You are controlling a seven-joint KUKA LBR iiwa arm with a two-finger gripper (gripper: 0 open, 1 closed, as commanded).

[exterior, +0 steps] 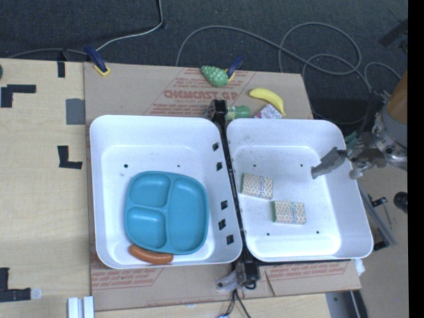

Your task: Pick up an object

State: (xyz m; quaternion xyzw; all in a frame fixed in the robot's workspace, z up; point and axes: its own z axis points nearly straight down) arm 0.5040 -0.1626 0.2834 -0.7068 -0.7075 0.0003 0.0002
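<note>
Two small patterned packets lie in the right bin (331, 244): one (257, 186) left of the middle, the other (289, 212) a little nearer the front. My gripper (341, 166) hangs over that bin's right rim, to the right of both packets and apart from them. Its grey fingers (326, 163) are spread open with nothing between them. In the left bin (112, 138) a blue divided plate (165, 212) rests flat, with an orange sausage (151, 255) lying against its front edge.
Behind the bins on the cardboard lie a green toy (215, 75), a yellow banana (267, 99) and a small wrapper (267, 113). Cables cross the dark floor at the back. A black divider (225, 177) with clips runs between the bins.
</note>
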